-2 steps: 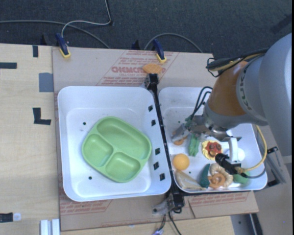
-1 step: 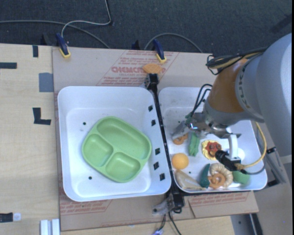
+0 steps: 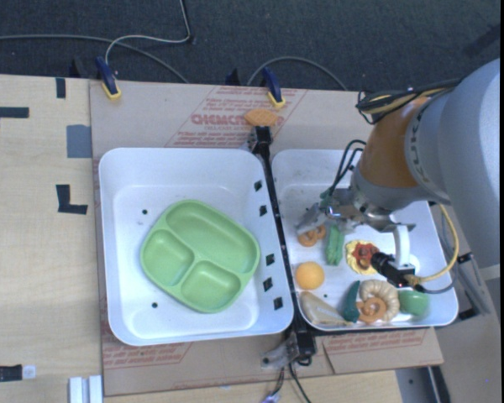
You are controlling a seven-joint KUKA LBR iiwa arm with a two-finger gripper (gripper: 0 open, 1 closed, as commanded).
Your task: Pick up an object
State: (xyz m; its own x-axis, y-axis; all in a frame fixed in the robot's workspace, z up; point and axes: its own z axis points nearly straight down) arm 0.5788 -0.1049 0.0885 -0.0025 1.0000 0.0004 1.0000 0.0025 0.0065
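From the camera view we see the arm [image 3: 437,141] reaching in from the right over the right bin [image 3: 298,168], its gripper [image 3: 319,218] low inside that bin; whether it is open or closed we cannot tell. Just beside the gripper lie a small orange-brown piece [image 3: 309,236] and a green pickle-like piece [image 3: 334,247]. Nearer to us sit an orange ball [image 3: 309,275], a red and yellow toy [image 3: 363,255], a tan ring-shaped toy [image 3: 376,300] and a pale shell-like piece [image 3: 317,311]. The left bin [image 3: 122,183] carries a green divided plate [image 3: 200,255]. Both bins rest on the counter [image 3: 34,250].
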